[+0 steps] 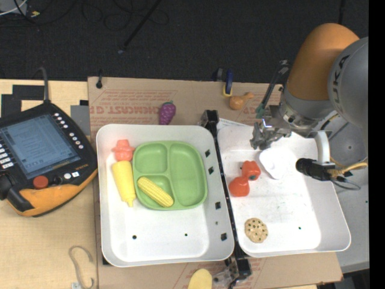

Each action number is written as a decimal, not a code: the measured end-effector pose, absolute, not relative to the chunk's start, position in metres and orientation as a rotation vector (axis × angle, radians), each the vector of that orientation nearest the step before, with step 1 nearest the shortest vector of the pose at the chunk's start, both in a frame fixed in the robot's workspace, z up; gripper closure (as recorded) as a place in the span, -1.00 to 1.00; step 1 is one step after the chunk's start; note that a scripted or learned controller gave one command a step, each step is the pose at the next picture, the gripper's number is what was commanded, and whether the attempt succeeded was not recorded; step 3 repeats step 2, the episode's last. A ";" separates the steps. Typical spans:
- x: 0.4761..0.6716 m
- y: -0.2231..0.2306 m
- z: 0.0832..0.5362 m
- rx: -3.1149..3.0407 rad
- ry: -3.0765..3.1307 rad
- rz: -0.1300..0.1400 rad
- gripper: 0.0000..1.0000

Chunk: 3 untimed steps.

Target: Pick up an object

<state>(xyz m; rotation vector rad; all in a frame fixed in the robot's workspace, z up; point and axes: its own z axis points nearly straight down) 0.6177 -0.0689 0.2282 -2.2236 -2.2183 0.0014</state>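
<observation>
Scanning from the left: the left bin holds a green divided plate with a toy corn cob on it, plus a yellow bottle-ish toy and a small pink thing beside it. None of that looks like the target right now.

Right bin: a red object near its left side, a cookie lower down, and a white object in the upper middle. The claw hangs at the bin's upper edge, just above the white object, and honestly I can't tell whether it's spread or clenched. Nothing visibly in it.

My worry is that the white thing looks rounded and smooth, so it could squirt sideways and bump the red one. Being so near the back wall, the claw could also catch the rim on the way down.
</observation>
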 end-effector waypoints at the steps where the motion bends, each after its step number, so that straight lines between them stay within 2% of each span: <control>1: 0.609 -0.083 0.226 -2.222 -2.218 0.004 1.00; 2: 0.620 -0.067 0.226 -2.222 -2.220 0.000 1.00; 3: 0.620 -0.067 0.226 -2.222 -2.220 0.000 1.00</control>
